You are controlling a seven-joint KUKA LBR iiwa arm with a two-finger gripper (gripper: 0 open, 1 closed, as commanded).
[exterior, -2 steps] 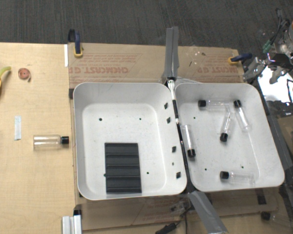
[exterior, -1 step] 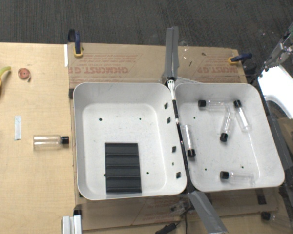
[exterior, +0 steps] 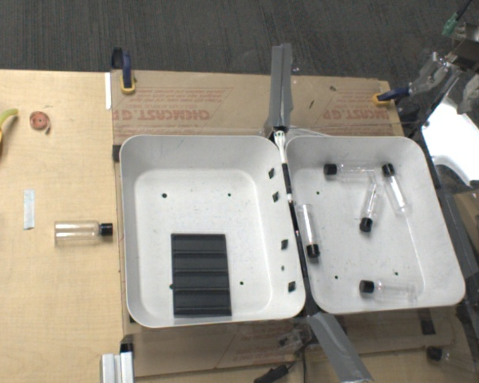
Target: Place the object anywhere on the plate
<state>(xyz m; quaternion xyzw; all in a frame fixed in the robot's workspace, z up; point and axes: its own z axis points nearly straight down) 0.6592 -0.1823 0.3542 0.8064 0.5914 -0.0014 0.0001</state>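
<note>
While several clear vials (exterior: 372,202) lie scattered in the right bin (exterior: 431,238), picking a lone one suits reaching the dark plate (exterior: 199,274); gripper state cannot be told.

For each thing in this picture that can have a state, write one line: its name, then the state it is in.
Left bin: holds a dark ribbed plate.
Dark ribbed plate: flat, nothing on it.
Right bin: holds five vials.
Vials in right bin: lying down, black caps on.
Vial by the divider: lying along the bin's left wall.
Vial on the bench: lying on its side, capped, outside the bins.
</note>
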